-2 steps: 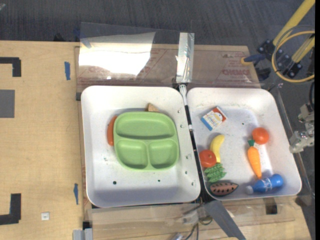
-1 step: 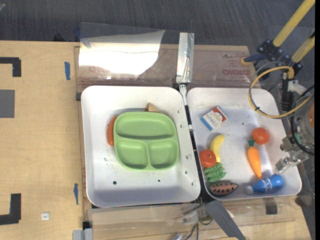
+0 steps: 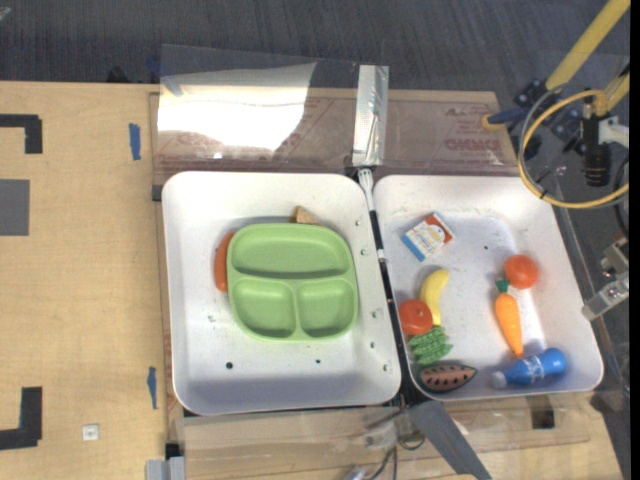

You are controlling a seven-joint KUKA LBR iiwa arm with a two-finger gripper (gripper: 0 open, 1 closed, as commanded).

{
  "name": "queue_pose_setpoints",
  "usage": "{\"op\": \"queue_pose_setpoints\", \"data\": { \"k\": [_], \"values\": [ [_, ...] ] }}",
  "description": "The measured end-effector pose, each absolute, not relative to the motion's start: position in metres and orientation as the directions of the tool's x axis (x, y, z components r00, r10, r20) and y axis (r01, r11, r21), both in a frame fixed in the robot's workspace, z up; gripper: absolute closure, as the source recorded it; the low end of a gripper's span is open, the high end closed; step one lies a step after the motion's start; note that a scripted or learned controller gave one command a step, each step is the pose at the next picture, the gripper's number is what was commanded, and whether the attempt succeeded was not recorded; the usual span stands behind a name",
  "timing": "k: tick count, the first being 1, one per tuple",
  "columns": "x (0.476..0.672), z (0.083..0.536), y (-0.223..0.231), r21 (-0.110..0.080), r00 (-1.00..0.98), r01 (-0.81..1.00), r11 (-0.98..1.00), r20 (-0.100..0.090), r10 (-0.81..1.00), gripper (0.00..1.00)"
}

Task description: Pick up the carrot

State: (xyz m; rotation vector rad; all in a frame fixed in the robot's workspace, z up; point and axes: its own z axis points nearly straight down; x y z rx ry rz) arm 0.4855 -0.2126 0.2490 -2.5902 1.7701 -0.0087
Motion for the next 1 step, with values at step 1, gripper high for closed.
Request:
{"op": "queue_pose_setpoints", "data": {
  "k": [1],
  "values": [
    [0.5157,0.2050,-0.1933,-0.001,0.546,-0.838,-0.546,-0.006,-0.838,1.00]
  ]
}}
